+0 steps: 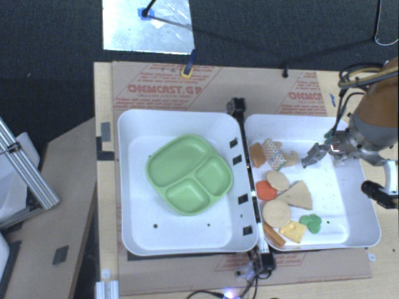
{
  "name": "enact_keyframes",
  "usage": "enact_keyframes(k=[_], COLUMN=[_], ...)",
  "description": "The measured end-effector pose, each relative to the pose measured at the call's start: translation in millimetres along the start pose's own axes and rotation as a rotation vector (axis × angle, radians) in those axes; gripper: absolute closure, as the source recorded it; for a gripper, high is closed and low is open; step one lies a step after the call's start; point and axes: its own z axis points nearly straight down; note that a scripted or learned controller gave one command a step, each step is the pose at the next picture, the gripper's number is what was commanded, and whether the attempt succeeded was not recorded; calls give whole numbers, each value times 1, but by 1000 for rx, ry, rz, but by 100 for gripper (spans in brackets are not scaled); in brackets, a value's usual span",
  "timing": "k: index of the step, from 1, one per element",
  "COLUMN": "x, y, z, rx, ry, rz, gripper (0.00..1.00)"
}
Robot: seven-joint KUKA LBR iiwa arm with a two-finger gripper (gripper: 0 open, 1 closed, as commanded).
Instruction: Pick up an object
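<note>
One hand point(313, 156) (grip unclear) hovers over right bin point(355, 229); food toys point(288, 195) below.

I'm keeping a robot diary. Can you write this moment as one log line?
arm: over right bin | gripper: above bin floor, nothing seen held | food pieces: piled at bin's left | green plate: left bin

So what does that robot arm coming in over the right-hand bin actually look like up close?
The arm is a rounded grey body with a broad orange band above the wrist. Thin cables loop along its upper side. At its tip sits a small grey metal gripper, and a black, rod-like part juts out lower down.
</note>
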Motion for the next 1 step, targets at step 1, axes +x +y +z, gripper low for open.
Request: enact_keyframes(k=[1], x=[4], y=[-9], z=[57], rx=[1], ry=[0], rz=[0], gripper=[0])
